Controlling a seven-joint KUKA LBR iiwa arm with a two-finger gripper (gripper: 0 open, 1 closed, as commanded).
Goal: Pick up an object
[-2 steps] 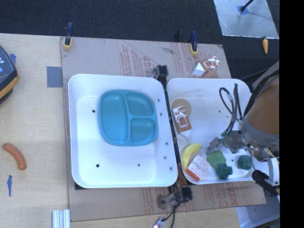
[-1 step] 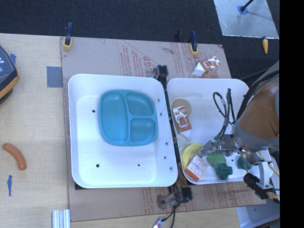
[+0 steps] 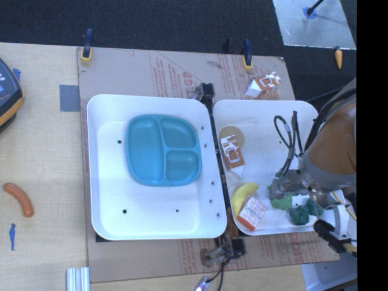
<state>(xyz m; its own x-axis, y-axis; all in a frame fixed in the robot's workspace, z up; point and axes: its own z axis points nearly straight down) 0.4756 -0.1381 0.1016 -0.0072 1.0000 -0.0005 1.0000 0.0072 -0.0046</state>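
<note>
From my overhead camera I look down at a slant on a wooden bench (image 3: 42, 162) covered in part by a sheet of brown cardboard (image 3: 151, 71), and on that sheet sit two shallow white plastic bins side by side.

The left white bin (image 3: 100, 162) holds a light blue divided plastic plate (image 3: 163, 150) with three compartments, lying flat toward the bin's upper middle.

The right white bin (image 3: 260, 111) is the busy one. A round tan disc with an orange-and-white wrapper (image 3: 231, 147) lies near its left wall. Below that I see a yellow plastic banana (image 3: 244, 194), and just beside it, touching its lower end, a small white packet with red print (image 3: 251, 213). A dark green leafy toy vegetable (image 3: 300, 211) lies in the bin's lower right corner.

The grey arm with its orange band (image 3: 336, 141) reaches in from the right, black cables (image 3: 288, 135) looping up beside it. The gripper (image 3: 285, 190) is low in the right bin, directly over the upper left edge of the green vegetable and near the banana. I cannot tell how it is set, or whether anything is held; the wrist body hides that part from me.

Outside the bins, a small orange-and-white carton (image 3: 264, 85) lies on the cardboard above the right bin, an orange toy sausage (image 3: 19, 199) rests on the bare bench far left, and a dark device with a yellow edge (image 3: 7, 96) sits at the left border.
</note>
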